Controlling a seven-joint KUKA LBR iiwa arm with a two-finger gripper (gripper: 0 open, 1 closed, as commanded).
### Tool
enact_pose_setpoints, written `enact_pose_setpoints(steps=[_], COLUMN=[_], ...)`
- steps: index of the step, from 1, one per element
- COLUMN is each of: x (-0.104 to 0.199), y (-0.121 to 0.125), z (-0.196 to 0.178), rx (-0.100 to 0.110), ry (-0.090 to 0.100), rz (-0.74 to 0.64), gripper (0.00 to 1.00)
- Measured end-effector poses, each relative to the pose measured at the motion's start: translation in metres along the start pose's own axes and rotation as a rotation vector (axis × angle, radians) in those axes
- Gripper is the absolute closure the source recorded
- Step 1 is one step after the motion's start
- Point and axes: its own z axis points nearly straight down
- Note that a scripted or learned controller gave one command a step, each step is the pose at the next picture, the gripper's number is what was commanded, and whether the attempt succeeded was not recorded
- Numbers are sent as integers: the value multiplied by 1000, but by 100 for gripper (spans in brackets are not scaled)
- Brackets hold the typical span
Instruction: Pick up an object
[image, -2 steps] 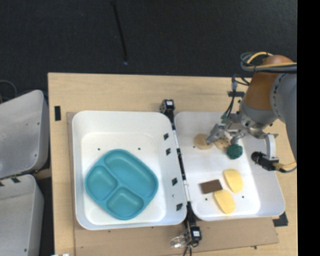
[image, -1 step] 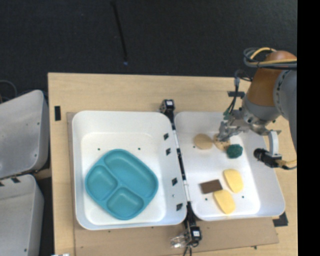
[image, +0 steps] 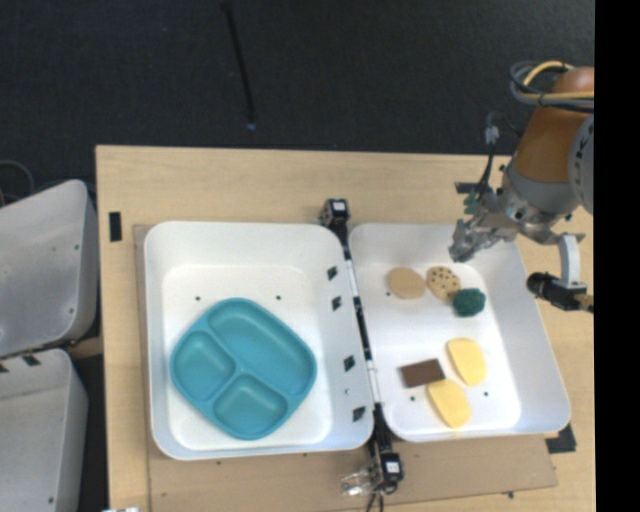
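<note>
Hand (image: 466, 247) above right bin's (image: 535, 400) back edge — open/closed: can't tell. Nearest: cookie (image: 441, 280). Drop straight, centre over it w/ fingers clear of green ball (image: 468, 301).

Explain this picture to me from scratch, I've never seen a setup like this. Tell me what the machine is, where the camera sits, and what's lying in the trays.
This is one photo from a camera fixed above a wooden bench, looking down at a slant. The machine on the right is a robot arm, grey with an orange band. Its hand hangs over the far edge of the right bin, with nothing seen in it. The left bin holds a blue divided plate. The right bin holds small toy foods: a tan round piece, a speckled cookie, a green lump, a brown block and two yellow pieces.
</note>
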Motion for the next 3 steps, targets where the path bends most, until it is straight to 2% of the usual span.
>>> enact_pose_setpoints(steps=[1, 2, 3], x=[-2, 50, 103], y=[2, -27, -39], z=[-55, -56, -51], rx=[-2, 6, 5], ry=[0, 1, 1], rz=[-6, -4, -5], gripper=[100, 100, 100])
